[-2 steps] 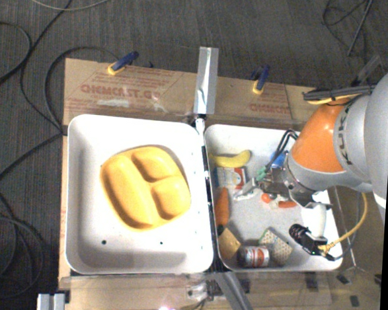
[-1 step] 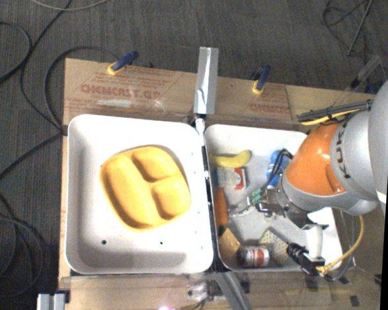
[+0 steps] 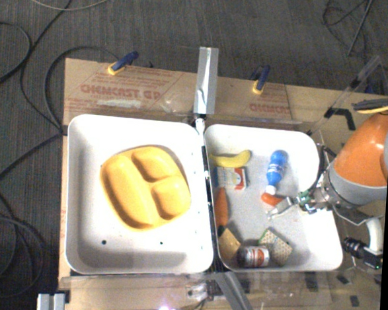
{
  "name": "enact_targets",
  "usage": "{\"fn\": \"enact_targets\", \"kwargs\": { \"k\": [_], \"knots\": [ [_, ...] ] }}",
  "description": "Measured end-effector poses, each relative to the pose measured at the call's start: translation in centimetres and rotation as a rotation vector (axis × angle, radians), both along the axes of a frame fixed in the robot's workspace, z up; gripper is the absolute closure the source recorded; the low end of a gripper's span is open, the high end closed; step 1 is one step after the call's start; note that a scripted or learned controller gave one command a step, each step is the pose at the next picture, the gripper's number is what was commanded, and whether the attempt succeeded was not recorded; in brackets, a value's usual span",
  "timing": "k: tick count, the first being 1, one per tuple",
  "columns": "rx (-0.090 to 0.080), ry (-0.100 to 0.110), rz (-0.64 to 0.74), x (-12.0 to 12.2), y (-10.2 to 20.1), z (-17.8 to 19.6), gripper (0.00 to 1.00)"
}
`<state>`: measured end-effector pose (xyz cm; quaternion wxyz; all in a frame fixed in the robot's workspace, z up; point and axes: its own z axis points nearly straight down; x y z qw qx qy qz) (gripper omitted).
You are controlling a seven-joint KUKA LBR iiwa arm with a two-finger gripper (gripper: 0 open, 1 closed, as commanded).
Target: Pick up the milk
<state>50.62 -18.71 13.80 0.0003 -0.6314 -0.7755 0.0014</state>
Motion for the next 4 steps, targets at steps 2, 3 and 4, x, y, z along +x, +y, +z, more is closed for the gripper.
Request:
{"fn": "enact_targets", "kwargs": {
  "k": [2,3,4],
  "knots": [
    [-0.002,-0.011,0.064,6.8,3.3,-5.0,0.0],
    [0.006,0.0,-0.209,4.1,-0.8,-4.1,0.0],
    [0.0,-0.009,-0.338,4.7,4.4,-5.0,0.0]
  ]
}}
